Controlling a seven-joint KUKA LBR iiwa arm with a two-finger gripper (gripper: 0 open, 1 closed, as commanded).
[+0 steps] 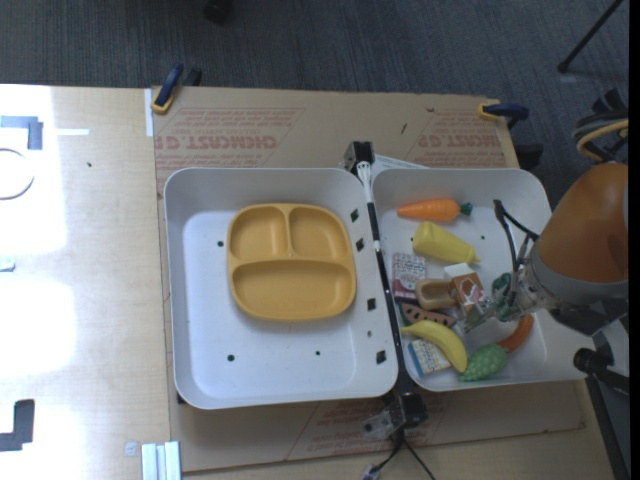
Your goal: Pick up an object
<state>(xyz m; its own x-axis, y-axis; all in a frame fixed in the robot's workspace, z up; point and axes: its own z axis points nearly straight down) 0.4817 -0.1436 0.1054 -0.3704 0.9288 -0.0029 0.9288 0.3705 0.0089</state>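
Yellow banana (443,340) beside green toy (484,362)

A yellow divided plate (291,262) lies in the left white bin (190,298). Both bins sit on cardboard (250,133) covering the table (90,268), above dark carpet (350,28).

Dark grey carpet floor (330,28) beyond a light wooden bench (80,298).

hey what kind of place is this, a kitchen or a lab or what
Most likely a robot lab test bench, not a kitchen: two white bins clamped onto cardboard, toy food like a carrot and banana, grey carpet.
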